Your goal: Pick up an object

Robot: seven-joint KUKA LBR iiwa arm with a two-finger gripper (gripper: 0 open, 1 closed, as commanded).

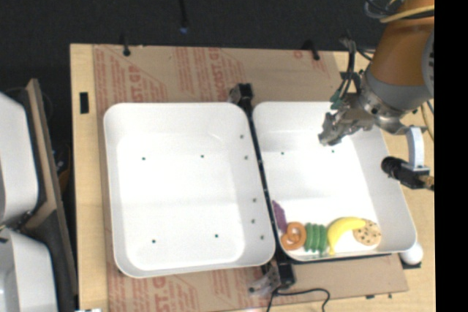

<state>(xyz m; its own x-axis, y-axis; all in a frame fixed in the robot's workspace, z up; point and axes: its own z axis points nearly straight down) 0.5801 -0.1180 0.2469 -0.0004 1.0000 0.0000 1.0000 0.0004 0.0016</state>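
camera: one, fixed above my bench | faces: down, slanted — both shallow white plastic bins (179,183) fully framed | range: far | my grey-orange arm (398,62) enters right

Toys (330,235) along right bin (380,179) near edge; tool (333,129) above far end.

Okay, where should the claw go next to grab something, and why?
Probably toward the near edge of the right bin: the claw sits over bare floor near the far side, while the banana, cookie, green piece and orange ring cluster along that near wall.
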